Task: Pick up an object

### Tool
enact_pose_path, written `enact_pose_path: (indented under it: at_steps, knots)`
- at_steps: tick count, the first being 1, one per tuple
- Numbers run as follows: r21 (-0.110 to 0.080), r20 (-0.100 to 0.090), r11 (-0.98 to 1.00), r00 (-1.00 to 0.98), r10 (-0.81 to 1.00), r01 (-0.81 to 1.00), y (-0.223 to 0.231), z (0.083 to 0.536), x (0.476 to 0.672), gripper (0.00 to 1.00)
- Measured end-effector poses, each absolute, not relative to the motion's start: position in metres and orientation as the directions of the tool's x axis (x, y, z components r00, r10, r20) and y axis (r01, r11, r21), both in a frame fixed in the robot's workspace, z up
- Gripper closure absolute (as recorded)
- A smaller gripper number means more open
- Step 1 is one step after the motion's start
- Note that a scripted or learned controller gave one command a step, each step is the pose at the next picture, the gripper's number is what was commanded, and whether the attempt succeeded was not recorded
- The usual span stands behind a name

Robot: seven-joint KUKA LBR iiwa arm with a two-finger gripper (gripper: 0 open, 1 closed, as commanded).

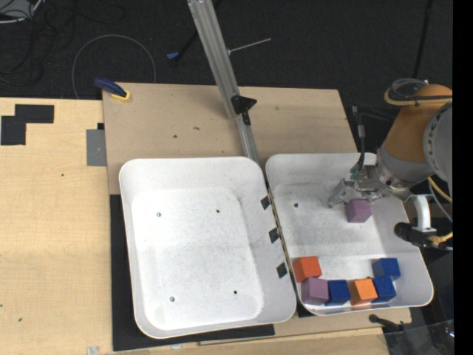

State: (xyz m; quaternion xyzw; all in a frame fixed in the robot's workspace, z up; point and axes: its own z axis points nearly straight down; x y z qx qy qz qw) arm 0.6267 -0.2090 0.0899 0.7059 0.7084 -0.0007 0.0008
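Reaching in from the right, the gripper (pixel 358 195) sits over the right bin (pixel 318 176) with its jaws spread wide, a purple cube (pixel 358 210) directly beneath them, touching or just below the fingertips; a firm grasp cannot be confirmed. 6 more blocks (pixel 346 282) cluster along that bin's near edge.

The arm (pixel 421 143), at the view's three o'clock edge, is rounded grey casing under a broad orange band; a pale cable loops at its top; its gripper (pixel 356 192) is dull metallic grey
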Motion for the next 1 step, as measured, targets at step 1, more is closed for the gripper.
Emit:
enact_pose_path:
  at_steps: [1]
  knots:
    - [-0.001, -0.001, 0.001, -0.001, 1.0, 1.0, -0.2093, 0.0915, 0.5949, 0.0]
